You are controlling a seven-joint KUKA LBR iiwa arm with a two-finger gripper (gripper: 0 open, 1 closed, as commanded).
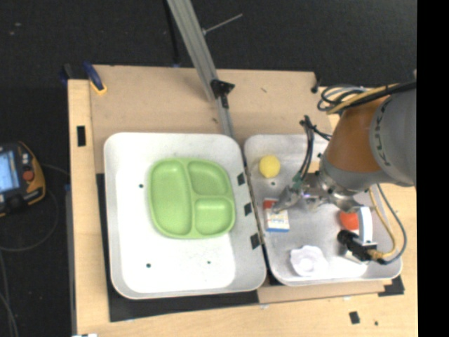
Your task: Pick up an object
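On the pale wooden desk (140, 97), the left bin (126, 258) holds a green plate (191, 196): smooth, stiff, three-welled plastic, too broad and flat to pinch except at its rim. In the right bin (280, 149), a yellow ball (269, 166) sits at 11 o'clock; it is round and would likely roll. The small box (278, 220) at 9 o'clock looks like light, stiff card with flat sides, and seems the likeliest pick if squeezed across its narrow width. The claw (291, 199) hovers just at the box's 1 o'clock; I cannot tell whether it is released or clenched. A crumpled white wad (307, 260) lies at 6 o'clock, probably soft, and an orange piece (349, 220) at 3 o'clock.
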